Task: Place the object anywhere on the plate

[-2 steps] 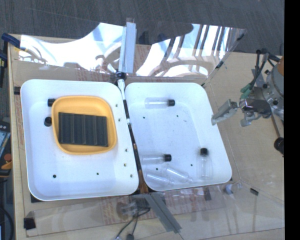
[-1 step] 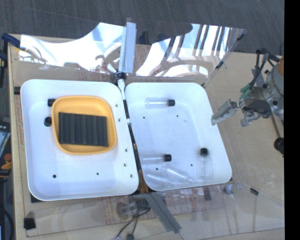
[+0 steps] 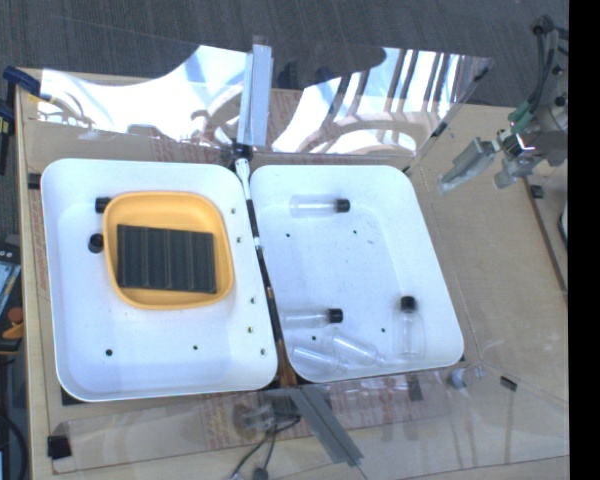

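Two white bins (image 3: 70, 368), one yellow plate (image 3: 167, 210), several clear vials (image 3: 318, 206).

grey metal gripper (image 3: 470, 164), green-marked fittings

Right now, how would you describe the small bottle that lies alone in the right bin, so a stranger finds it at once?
Look at the right white bin, then its far edge, away from the clear bottles in the near corner. There lies a clear bottle on its side, black cap pointing right. It alone has no other bottle close to it.
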Robot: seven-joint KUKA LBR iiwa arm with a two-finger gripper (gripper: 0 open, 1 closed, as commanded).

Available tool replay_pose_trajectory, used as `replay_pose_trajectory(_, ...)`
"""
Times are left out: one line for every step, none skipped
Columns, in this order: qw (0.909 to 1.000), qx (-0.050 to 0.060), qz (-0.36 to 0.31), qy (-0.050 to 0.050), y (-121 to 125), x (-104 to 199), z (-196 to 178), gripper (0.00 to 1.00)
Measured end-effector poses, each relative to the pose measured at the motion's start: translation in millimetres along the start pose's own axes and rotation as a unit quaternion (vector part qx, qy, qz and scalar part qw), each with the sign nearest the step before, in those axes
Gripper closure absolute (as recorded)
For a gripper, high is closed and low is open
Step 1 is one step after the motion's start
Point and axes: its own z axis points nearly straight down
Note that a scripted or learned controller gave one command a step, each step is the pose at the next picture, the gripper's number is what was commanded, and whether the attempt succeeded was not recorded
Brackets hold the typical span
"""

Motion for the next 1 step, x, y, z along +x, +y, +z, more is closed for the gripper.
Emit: replay_pose_trajectory(0.9651,0.001,-0.262,0.001,-30.6,18.1,44.6,0.00)
